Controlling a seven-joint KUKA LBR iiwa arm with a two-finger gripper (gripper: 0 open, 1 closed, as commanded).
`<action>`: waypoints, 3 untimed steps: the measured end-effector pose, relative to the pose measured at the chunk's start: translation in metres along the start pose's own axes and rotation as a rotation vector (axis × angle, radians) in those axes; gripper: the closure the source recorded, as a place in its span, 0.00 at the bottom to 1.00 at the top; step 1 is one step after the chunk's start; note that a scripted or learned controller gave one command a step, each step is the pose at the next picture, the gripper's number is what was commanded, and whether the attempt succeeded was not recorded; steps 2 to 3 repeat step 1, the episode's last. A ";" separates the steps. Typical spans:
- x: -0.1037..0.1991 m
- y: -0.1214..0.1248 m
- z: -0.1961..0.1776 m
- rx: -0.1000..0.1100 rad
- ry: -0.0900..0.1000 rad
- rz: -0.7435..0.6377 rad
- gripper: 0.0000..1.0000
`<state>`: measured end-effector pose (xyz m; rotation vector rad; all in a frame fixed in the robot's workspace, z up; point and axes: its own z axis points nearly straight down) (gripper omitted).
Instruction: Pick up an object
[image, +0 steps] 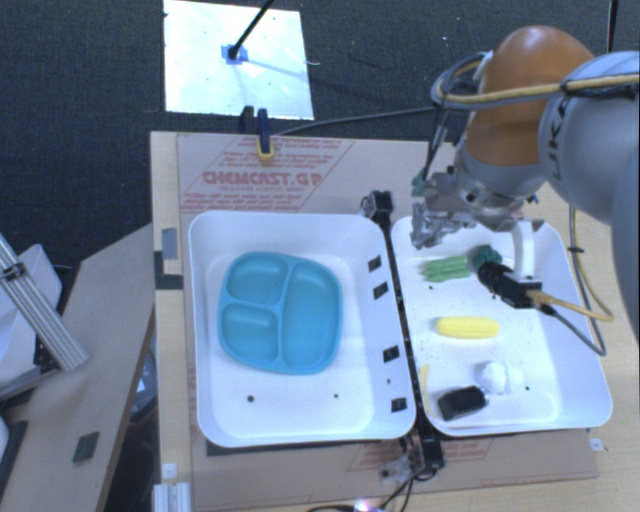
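My gripper (428, 232) hangs over the far left part of the right bin (580, 345), just above and left of a green ridged object (446, 268) lying on the bin floor. Nothing shows between the gripper and that object. A yellow corn-shaped piece (467, 327) lies in the middle of the same bin. Nearer the front lie a small white object (495, 375) and a black block (462, 402), close together.
The left bin (215, 400) holds a blue divided plate (281, 310). A black-clipped divider (392, 310) runs between the two bins. The arm's orange band and grey wrist loom over the right bin's far edge, with a yellow cable trailing to the right.
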<state>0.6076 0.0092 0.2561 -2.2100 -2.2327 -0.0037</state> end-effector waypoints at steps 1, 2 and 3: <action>0.053 0.002 0.000 -0.001 -0.001 0.002 1.00; 0.053 0.002 0.000 -0.001 -0.001 0.002 1.00; 0.053 0.002 0.000 -0.001 -0.001 0.002 1.00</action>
